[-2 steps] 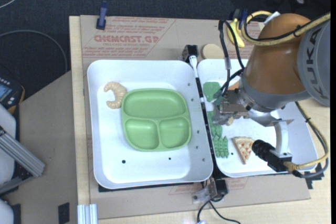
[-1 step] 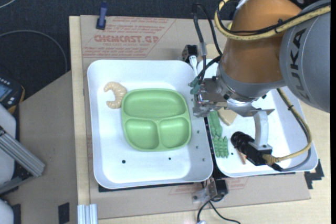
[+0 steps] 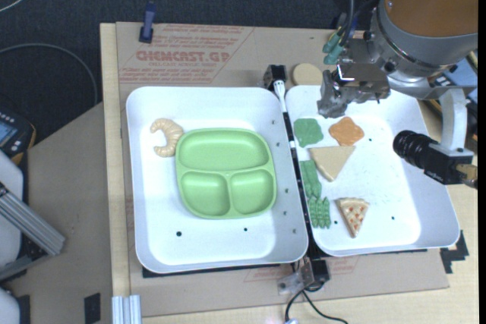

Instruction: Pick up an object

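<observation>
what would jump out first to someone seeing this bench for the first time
Probably the green divided plate in the middle of the left bin, with a croissant beside its upper left corner. Then the gripper over the right bin's top left, above scattered toy foods like an orange piece and a pizza slice.

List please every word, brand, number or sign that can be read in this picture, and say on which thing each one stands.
"CHEMCAST" followed by what looks like "GP": large red letters on the brown board under the bins, read only partly.
Smaller red lines above and below that brand on the same board: too small and blurred to read.
The left bin, the right bin and the green divided plate bear no text that I can see.
</observation>
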You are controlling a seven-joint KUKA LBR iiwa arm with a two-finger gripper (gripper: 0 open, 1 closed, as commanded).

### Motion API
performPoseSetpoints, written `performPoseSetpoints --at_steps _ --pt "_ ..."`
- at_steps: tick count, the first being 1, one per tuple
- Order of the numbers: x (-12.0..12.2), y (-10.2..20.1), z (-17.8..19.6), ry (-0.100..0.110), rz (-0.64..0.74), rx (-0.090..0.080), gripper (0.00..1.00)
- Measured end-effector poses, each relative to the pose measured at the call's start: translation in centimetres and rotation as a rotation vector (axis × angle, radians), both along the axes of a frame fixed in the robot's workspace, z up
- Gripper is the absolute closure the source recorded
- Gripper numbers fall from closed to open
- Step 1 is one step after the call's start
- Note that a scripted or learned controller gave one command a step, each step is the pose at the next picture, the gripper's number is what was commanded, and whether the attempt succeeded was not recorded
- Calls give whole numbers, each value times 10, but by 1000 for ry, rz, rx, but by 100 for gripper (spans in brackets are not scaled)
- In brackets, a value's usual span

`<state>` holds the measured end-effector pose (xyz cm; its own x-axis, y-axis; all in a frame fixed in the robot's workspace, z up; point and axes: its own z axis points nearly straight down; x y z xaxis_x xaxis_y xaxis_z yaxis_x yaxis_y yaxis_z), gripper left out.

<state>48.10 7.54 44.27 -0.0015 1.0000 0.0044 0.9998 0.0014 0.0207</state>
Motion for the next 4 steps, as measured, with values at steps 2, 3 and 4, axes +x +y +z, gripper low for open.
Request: performPoseSetpoints --at_steps 2,3,4 --pt "-1 -43 5 6 -3 -3 100" --pt "22 -108 -37 25 -9 -6 100" --pt "-4 -102 -121 31 -4 -4 100"
